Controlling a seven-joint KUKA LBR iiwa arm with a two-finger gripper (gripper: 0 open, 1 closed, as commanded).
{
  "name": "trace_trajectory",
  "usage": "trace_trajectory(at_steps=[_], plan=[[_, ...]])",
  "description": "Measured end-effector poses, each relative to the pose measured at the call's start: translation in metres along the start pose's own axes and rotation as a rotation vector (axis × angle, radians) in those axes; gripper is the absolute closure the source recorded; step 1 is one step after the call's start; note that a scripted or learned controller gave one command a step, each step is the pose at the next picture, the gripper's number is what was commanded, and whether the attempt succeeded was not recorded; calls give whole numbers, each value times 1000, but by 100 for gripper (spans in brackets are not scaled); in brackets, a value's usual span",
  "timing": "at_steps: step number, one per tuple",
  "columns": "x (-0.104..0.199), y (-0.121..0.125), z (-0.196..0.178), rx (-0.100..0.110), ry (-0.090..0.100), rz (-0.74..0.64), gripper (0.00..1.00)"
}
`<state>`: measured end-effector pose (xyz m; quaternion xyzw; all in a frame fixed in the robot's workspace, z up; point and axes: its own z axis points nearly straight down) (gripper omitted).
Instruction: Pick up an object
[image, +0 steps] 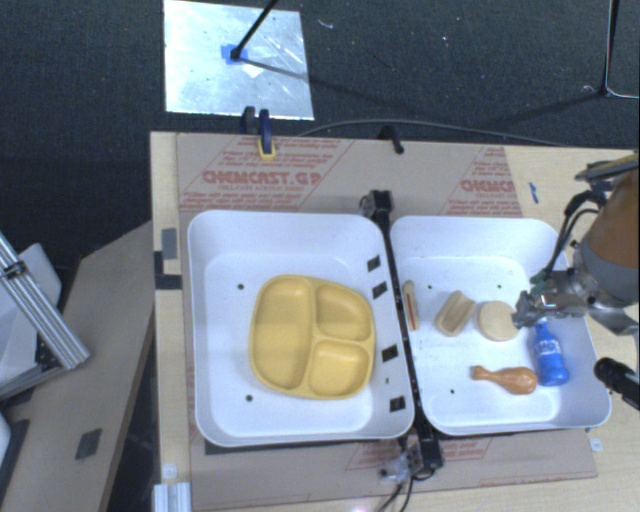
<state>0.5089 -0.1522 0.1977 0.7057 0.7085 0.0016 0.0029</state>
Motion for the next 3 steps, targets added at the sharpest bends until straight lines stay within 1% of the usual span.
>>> trace_trajectory(at_steps=[1, 2, 3], plan=[[1, 8, -45, -1, 0, -1, 100], [58, 13, -33, 4, 3, -5, 100], [107, 11, -39, 4, 3, -5, 100]])
